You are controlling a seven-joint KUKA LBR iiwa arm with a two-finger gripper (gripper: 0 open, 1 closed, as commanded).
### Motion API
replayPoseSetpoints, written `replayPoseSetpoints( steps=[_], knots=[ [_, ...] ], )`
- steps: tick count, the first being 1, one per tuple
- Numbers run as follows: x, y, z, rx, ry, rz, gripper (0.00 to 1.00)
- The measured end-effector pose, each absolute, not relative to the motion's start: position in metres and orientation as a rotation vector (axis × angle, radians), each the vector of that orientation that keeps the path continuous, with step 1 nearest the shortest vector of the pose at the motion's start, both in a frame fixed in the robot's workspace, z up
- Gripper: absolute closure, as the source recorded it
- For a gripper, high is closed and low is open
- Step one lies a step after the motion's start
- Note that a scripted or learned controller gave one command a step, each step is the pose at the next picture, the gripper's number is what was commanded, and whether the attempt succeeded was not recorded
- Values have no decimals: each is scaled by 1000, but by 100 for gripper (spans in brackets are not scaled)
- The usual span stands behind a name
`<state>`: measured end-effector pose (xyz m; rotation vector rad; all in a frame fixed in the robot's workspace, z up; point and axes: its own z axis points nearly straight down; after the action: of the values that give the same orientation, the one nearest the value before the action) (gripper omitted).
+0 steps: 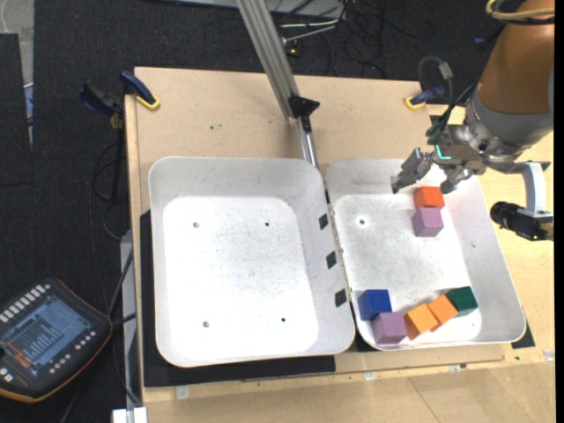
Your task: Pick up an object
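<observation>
My end effector (429, 175), fingers spread, hovers upper right of frame; small orange foam cube (429, 196) just below, purple cube (427, 222) adjoining it.

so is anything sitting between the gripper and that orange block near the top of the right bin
Nothing visible does. The gripper hangs directly above the orange block, its fingers spread to either side, with only open space between them. The purple block sits just below the orange one, on its near side, touching or nearly so, not in the gripper's path.
</observation>
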<state>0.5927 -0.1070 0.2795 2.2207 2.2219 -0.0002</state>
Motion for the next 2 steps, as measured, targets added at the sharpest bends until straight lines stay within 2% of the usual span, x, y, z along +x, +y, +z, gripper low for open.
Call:
replayPoseSetpoints(
  steps=[2],
  knots=[
    [598,-101,178,2225,2223,-6,0]
  ],
)
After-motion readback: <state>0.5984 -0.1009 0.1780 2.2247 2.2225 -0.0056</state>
